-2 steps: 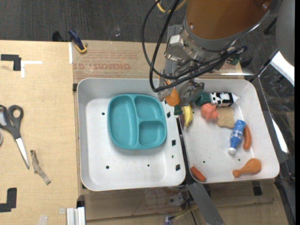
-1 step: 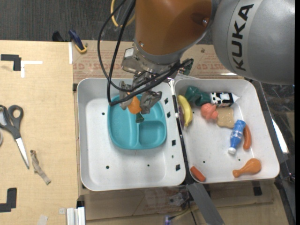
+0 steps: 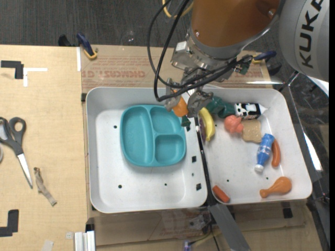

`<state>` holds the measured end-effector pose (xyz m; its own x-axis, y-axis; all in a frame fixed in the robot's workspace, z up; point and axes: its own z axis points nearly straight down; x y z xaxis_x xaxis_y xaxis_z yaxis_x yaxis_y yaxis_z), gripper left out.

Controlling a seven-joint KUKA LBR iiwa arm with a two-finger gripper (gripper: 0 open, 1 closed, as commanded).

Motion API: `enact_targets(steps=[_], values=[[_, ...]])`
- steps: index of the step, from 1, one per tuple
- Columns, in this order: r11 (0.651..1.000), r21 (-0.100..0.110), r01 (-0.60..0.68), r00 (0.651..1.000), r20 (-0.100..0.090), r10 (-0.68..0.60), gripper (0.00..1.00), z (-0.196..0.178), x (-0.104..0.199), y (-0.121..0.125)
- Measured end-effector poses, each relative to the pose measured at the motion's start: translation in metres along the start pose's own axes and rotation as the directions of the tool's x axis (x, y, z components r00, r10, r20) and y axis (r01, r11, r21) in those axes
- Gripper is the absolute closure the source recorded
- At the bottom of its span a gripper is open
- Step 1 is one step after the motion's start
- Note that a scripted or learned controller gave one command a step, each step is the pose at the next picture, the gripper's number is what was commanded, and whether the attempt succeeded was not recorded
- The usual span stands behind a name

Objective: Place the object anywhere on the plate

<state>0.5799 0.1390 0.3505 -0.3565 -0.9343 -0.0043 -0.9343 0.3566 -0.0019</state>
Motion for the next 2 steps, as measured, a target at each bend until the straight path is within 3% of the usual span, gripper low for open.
enact_targets(steps=[1, 2], values=[[0.996, 0.0, 0.088, 0.996, 0.001, -0.088, 1.0, -0.014, -0.031, -0.008], [0.921, 0.0, 0.389, 0.921, 0.001, -0.389, 1.0, -0.132, -0.017, 0.026]])
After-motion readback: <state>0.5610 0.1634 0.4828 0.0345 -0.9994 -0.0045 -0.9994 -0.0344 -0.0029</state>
